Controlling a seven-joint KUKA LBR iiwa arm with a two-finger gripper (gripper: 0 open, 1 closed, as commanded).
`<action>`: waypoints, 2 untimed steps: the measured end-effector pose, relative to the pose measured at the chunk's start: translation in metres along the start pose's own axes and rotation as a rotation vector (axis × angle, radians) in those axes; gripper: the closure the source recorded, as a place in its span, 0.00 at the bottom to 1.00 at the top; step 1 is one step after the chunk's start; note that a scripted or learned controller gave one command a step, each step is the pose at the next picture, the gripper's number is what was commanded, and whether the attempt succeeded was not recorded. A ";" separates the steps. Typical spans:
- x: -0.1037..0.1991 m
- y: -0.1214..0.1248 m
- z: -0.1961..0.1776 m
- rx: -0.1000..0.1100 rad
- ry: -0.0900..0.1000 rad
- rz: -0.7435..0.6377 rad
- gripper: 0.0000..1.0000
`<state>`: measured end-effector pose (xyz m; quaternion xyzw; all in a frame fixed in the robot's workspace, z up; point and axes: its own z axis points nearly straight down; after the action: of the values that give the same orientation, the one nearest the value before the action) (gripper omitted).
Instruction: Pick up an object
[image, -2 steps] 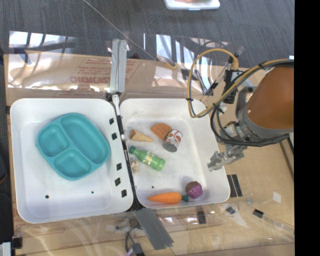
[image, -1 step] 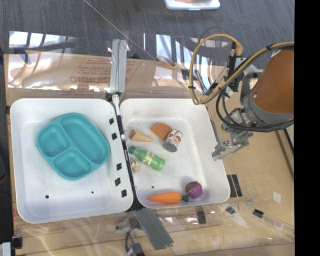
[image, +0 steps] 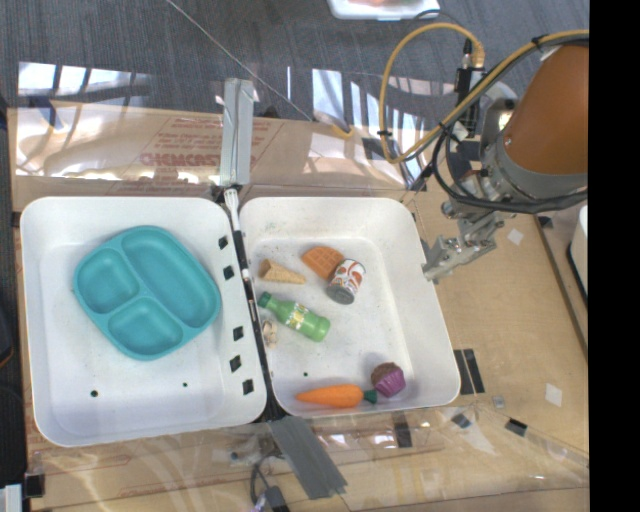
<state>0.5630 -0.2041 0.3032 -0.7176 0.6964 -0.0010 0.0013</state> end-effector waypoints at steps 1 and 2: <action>0.001 0.038 -0.022 -0.004 0.001 0.202 1.00; 0.004 0.086 -0.032 -0.004 0.002 0.513 1.00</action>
<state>0.4773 -0.2105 0.3345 -0.5175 0.8557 -0.0001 -0.0007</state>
